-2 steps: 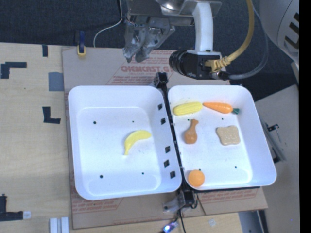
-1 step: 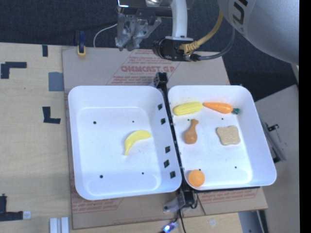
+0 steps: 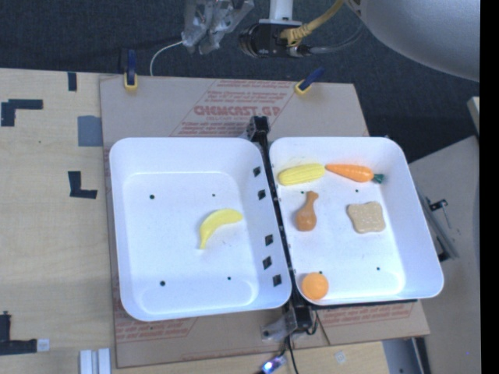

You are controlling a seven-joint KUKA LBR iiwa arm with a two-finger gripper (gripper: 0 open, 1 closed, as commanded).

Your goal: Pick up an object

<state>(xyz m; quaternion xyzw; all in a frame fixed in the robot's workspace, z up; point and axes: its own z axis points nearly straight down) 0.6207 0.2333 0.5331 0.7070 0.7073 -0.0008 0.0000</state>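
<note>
Pincer (image 3: 207, 23): hanging beyond the far edge of both bins; whether its fingers are apart or together, I cannot tell.

Nearest candidate: banana (image 3: 217, 224), lying alone in the left bin (image 3: 129, 209), below the pincer.

Down and to its right, in the right bin (image 3: 405, 232): corn cob (image 3: 300, 174), carrot (image 3: 351, 172), drumstick (image 3: 306, 211), bread slice (image 3: 366, 217), orange (image 3: 314, 286).

Advice: the banana is offering the clearest approach; close across its narrow width.

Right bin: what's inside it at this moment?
Right bin holds corn, a carrot, a drumstick, bread and an orange. Nothing covers them.
</note>
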